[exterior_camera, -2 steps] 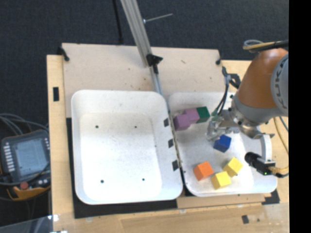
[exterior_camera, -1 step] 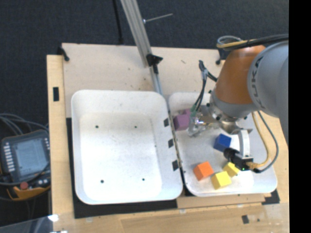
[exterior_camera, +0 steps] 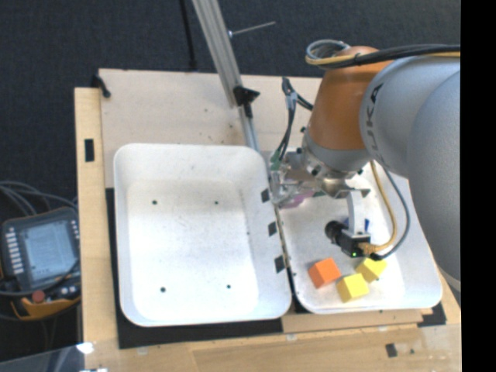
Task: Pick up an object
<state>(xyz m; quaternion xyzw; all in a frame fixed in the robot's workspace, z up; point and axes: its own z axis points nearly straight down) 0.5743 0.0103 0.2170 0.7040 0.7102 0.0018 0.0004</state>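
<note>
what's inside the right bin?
Right bin: an orange block and two yellow blocks near its front edge. The arm covers the bin's far part, so anything beneath is hidden.

Bench (exterior_camera: 155, 99): pale wood top carrying a black mat (exterior_camera: 194, 333), on which two shallow white bins sit side by side, left bin (exterior_camera: 132, 169) and right bin (exterior_camera: 422, 285), rims touching along the middle.
</note>
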